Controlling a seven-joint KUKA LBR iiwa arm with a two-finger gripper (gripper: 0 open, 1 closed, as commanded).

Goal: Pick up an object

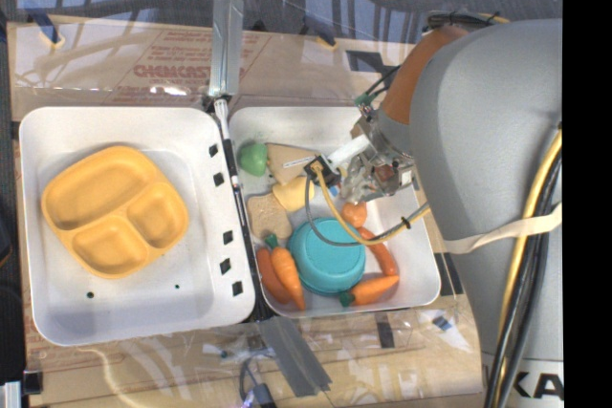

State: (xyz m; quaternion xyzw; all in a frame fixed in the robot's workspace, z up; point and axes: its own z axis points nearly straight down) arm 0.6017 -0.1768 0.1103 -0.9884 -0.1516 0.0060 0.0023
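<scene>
The claw [368, 179] hangs low in the right bin [287, 121] over a crowded pile: a teal bowl [328, 256], carrots [279, 274] and a green ball [253, 158] lie touching or just beside one another; whether it is apart or together I cannot tell. Such crowding could make a grab slip or catch two things. Faint red print on the cardboard [167, 70] beyond the left bin is unreadable.

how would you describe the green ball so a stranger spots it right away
Look in the right bin, at its far left corner beside the divider between the bins. The green ball sits there, next to a pale wedge. It is the only round green thing; the carrots are orange and the bowl teal.
</scene>
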